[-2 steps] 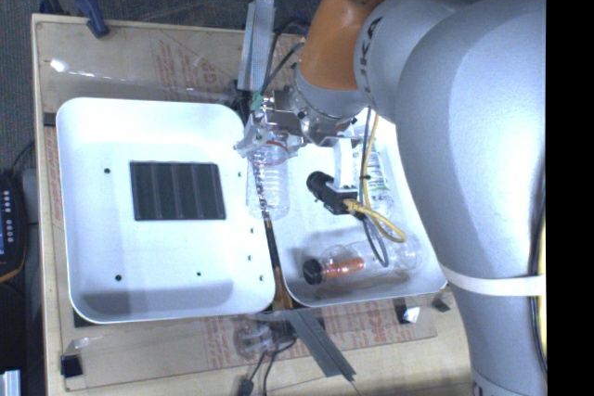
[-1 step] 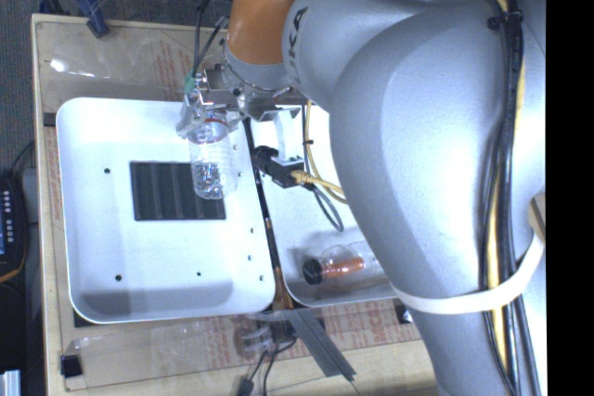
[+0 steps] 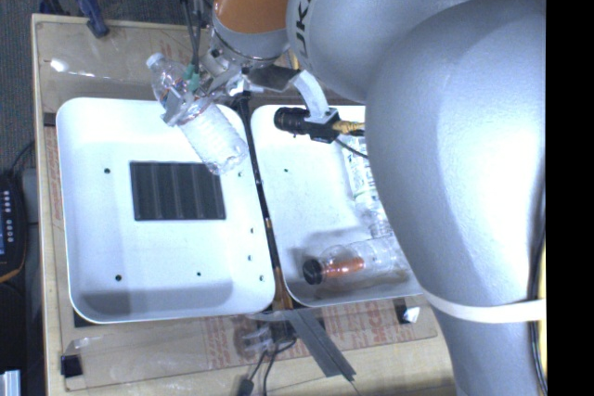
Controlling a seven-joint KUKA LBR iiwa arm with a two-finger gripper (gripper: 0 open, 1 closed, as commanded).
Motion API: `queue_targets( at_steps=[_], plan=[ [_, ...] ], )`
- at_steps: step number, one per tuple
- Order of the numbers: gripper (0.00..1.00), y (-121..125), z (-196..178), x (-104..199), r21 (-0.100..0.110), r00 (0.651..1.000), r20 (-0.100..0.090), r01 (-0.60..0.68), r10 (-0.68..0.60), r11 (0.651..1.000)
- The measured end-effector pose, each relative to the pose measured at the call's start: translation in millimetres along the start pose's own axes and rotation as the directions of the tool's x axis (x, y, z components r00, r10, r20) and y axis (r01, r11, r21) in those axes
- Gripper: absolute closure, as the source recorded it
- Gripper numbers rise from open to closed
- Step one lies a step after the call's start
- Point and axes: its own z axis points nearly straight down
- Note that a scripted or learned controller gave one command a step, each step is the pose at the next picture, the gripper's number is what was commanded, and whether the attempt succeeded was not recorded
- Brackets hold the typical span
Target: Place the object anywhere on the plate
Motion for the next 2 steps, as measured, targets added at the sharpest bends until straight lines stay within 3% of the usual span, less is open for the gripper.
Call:
queue_targets(
  at_steps=[1, 2],
  plan=[
    [1.0, 0.9, -9.8, 0.9, 0.001, 1.0, 0.0, 0.005, -0.005, 1.0],
    [1.0, -43.8, 15.4, 46.0, 0.004, 0.982, -0.002, 0.187, -0.187, 0.982]
  ],
)
